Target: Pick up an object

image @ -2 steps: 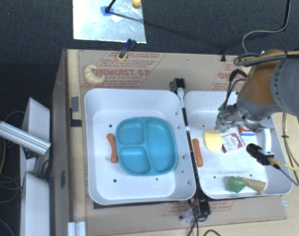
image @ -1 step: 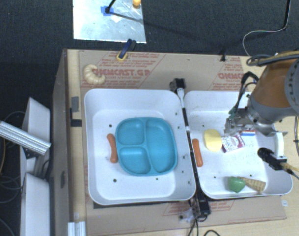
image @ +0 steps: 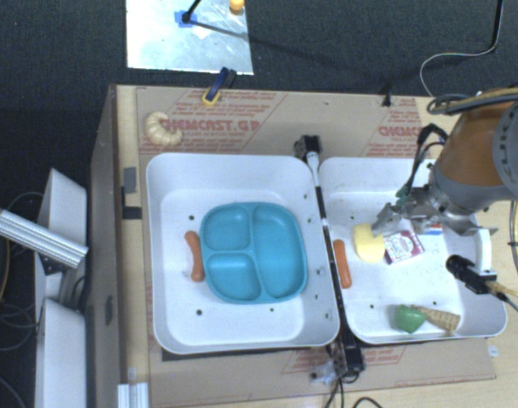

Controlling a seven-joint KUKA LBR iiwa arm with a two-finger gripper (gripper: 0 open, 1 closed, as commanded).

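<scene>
Two shallow white bins sit side by side on the bench. The left bin (image: 169, 228) holds one blue divided tray (image: 252, 252) with four compartments, and one orange-red sausage (image: 195, 256) lying just beside the tray's left edge. The right bin (image: 361, 177) holds five things: a second sausage (image: 341, 263) lying along the bin's left wall, one yellow block (image: 369, 242) near the middle, one small red-and-white packet (image: 403, 247) just right of the block, and, toward the near edge, one green piece (image: 407, 317) touching one tan waffle cone (image: 441, 318). The grey arm with its orange band (image: 478, 147) reaches in from the right, and the gripper (image: 393, 218) hangs over the right bin just above the yellow block and the packet; how its jaws stand cannot be told from this slant, and nothing can be seen between them. Outside the bins, one pale ridged pastry-like object (image: 162, 128) lies on the cardboard behind the left bin.
</scene>
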